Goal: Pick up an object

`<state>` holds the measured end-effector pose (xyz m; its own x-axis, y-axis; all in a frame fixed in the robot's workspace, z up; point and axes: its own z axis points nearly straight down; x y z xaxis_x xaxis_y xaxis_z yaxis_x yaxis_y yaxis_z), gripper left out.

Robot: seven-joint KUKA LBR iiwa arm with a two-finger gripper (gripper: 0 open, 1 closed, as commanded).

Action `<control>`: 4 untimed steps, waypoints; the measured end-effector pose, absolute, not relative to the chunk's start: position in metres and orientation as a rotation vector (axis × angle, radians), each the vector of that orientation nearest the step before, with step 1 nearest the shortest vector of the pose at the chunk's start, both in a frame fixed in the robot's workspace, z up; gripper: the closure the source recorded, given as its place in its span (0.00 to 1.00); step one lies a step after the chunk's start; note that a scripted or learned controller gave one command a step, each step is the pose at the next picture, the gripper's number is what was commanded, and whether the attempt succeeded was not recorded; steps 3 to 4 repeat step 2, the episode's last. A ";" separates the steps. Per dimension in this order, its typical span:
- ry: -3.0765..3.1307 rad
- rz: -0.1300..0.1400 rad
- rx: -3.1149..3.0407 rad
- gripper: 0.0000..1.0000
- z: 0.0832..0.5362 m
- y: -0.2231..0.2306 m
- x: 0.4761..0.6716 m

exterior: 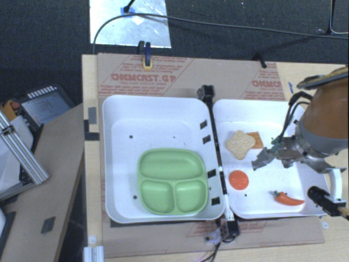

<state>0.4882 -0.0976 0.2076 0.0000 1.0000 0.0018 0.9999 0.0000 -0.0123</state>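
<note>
Several small food toys lie in the right bin (272,109). A beige bread-like piece (239,143) rests at its left, partly over a flat orange square (254,140). A round red-orange disc (238,179) sits near the bin's front left. An orange-red carrot-shaped piece (287,199) lies at the front right. My gripper (262,159) hangs over the middle of this bin, just right of the bread piece and above-right of the disc. Nothing shows in its grasp.
The left bin (158,111) holds a green three-compartment plate (172,180). A black divider (214,152) runs between the bins. The arm's orange band (327,111) and grey wrist cover the right bin's far right side.
</note>
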 end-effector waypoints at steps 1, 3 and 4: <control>-2.225 -0.002 -2.219 0.00 0.214 -0.097 0.491; -2.221 0.001 -2.219 0.00 0.169 -0.105 0.493; -2.221 0.001 -2.219 0.00 0.169 -0.105 0.493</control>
